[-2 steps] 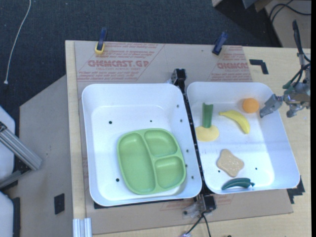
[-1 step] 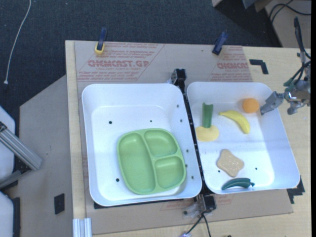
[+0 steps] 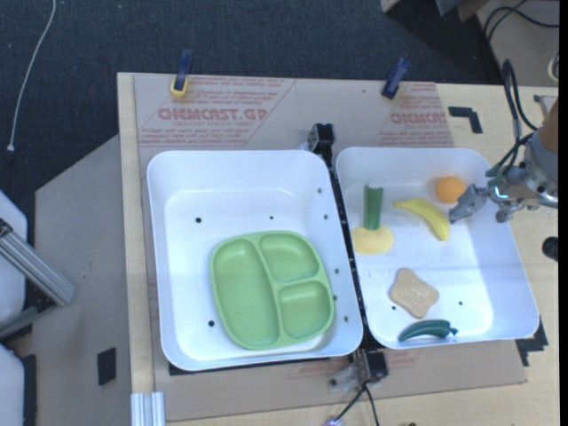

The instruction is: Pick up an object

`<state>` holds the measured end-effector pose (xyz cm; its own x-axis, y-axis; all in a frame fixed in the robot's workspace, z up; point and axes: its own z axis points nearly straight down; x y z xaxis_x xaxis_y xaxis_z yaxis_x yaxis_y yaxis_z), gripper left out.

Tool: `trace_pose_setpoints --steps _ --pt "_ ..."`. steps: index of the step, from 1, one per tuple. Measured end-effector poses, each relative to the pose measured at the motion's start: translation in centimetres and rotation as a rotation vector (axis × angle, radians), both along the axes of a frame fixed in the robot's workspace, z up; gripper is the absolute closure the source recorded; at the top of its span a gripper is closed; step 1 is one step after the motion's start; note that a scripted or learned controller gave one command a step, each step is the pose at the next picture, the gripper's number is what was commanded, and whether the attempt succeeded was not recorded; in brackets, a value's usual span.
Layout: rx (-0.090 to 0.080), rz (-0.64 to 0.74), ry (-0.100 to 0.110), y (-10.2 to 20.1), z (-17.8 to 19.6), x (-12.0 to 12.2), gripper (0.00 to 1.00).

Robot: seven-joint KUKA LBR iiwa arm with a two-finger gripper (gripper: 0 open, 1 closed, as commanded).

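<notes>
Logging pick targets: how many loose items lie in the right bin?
5: orange at the back, banana beside it, green-and-yellow piece on the left, tan piece toward the front, green pepper at the front edge.

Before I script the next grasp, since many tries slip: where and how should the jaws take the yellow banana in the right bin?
Grip the banana across its thick middle, coming straight down from above. It lies flat and curved on the floor of the right bin, slanting down to the right, so close the jaws across its narrow width. The orange ball sits close by its upper right, so stay toward the banana's centre.
</notes>
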<state>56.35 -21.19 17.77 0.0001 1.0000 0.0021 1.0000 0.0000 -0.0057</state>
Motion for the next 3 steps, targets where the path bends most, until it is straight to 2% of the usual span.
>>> trace_pose_setpoints --steps 1,2,3 --pt "-0.001 0.000 -0.003 -0.9 -4.7 -0.1 0.00" --pt "0.006 0.003 -0.001 -0.6 -9.5 0.0 0.00" --pt "0.001 0.002 -0.005 -0.7 -8.3 0.0 1.00"
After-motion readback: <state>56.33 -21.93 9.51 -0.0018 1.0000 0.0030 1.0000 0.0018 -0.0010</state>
